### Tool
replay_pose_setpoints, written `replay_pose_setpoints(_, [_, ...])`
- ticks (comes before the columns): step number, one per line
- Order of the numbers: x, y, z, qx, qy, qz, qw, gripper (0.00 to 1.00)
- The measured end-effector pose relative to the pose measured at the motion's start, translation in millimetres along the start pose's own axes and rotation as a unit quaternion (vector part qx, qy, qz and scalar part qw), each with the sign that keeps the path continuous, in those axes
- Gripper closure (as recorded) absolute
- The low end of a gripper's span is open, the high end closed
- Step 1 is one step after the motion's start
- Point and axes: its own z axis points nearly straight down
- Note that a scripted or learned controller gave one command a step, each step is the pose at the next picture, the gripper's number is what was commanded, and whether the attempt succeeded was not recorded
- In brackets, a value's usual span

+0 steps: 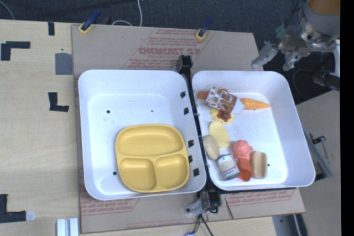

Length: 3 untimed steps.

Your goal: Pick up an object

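Approach step: gripper [275, 56] hovers past right bin [296, 119], jaws open, empty. Next: descend onto carrot [255, 103].

Two smooth white plastic bins [276, 83] sit on matt brown cardboard [166, 50]; the yellow divided plastic tray [150, 156] has a soft sheen.

Divided tray [152, 163] in left bin [94, 91]; small food items [232, 141] clustered in right bin [285, 119], gripper [276, 55] behind it

Bench [33, 119] w/ cardboard sheet [166, 47], two white bins [91, 119] on top.
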Motion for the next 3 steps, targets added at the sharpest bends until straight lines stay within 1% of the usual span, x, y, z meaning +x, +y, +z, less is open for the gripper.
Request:
replay_pose_setpoints(1, [52,-83,108,0.008,0.003,0.0,1.0,0.0])
replay_pose_setpoints(2, [64,-36,198,0.001,0.0,0.0,1.0,0.0])
replay_pose_setpoints(3, [70,-8,196,0.024,-0.001,0.003,0.9997,0.0])
